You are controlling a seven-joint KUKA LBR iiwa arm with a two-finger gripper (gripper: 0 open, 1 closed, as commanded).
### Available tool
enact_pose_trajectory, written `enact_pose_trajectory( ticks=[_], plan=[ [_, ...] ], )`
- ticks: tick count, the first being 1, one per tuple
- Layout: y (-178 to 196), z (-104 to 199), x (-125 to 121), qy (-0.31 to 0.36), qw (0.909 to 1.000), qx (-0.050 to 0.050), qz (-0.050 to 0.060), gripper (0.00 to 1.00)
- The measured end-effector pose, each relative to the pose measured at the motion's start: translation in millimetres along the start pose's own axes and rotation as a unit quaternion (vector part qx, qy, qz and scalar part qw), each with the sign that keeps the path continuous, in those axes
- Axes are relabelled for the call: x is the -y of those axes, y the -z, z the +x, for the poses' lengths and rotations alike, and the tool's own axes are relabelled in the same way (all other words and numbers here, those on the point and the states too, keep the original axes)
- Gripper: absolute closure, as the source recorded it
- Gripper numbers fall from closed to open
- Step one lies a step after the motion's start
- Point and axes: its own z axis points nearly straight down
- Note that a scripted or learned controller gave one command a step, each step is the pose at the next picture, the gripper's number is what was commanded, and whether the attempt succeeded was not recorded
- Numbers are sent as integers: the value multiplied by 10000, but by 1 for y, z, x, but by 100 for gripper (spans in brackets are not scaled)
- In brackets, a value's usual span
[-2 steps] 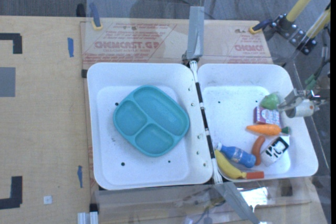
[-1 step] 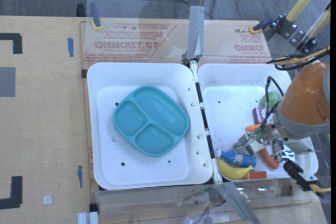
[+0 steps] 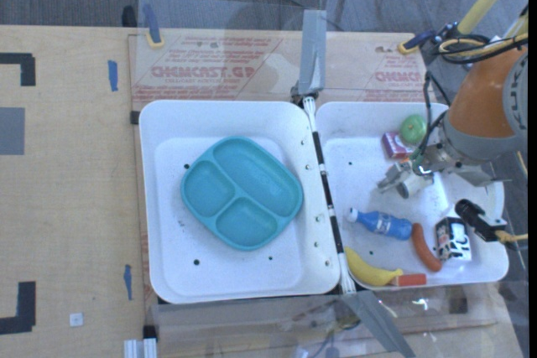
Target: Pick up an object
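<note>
Fingers (image 3: 396, 181) hung spread and empty over the middle of the right white bin (image 3: 497, 264). Nearest candidate, a blue plastic bottle with a white cap (image 3: 382, 223), lay just toward the bin's near edge from them. Its long axis ran roughly parallel to that edge, cap toward the divider.

Single fixed camera above the bench, looking down at a slant, both bins (image 3: 159, 205) in frame

You can read red "CHEMCAST GP" print, upside down, on the clear sheet (image 3: 220, 63) lying on the desk beyond the left bin, and part of the same red print on the sheet (image 3: 394, 71) beyond the right bin; other labels are too small to read.
</note>
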Motion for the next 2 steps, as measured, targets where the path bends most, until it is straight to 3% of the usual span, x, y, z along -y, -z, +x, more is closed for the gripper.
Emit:
enact_pose_trajectory(
  ticks=[1, 2],
  plan=[
    [-3, -18, -36, 216, 9983, -212, 504, 0],
    [4, -18, -34, 221, 9980, -220, 554, 100]
  ],
)
